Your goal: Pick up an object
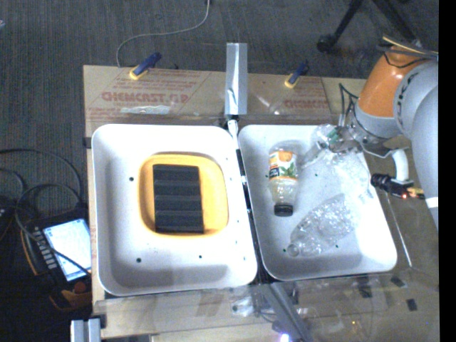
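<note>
The right bin (381,258) holds a small bottle (283,174) with an orange label and a dark cap, lying near its left wall. A crumpled clear plastic bottle (335,164) lies across the bin's far right part. Another clear bottle (322,226) lies toward the front. In the left bin (114,212) sits a yellow dish with a black ribbed block (178,197) in it. My arm, with its orange band (381,84), comes in from the upper right. My gripper (339,137) is low at the right bin's far right corner, right at the top end of the crumpled bottle.
A metal divider post (236,80) stands behind the seam between the bins. Two blue-and-yellow clamps (144,65) hold the cardboard backing. Cables and a small screen (65,246) lie on the floor to the left.
</note>
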You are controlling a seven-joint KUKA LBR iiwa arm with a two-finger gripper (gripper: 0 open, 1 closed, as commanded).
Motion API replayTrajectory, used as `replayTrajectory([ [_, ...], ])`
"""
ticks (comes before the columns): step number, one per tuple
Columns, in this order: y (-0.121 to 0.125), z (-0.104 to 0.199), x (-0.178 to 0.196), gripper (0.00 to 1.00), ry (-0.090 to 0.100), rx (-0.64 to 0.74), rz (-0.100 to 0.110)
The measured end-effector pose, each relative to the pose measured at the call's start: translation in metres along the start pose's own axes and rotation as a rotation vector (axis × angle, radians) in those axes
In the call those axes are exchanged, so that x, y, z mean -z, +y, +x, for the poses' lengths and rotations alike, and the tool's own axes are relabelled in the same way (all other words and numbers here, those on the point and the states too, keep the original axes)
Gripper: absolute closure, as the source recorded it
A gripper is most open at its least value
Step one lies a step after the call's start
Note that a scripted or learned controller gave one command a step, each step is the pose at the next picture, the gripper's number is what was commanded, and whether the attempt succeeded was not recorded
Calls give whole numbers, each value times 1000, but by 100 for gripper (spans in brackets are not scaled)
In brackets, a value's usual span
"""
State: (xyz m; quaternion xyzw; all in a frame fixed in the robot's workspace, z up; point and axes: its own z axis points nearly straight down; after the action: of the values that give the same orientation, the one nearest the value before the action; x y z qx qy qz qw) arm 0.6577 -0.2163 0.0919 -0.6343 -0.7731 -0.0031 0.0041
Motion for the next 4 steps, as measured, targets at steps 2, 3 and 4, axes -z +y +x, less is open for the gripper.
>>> replayTrajectory([
  [2,14,34,12,0,-7,138,11],
  [3,11,-1,46,0,-12,20,-1],
  [4,-45,3,27,0,-10,55,2],
])
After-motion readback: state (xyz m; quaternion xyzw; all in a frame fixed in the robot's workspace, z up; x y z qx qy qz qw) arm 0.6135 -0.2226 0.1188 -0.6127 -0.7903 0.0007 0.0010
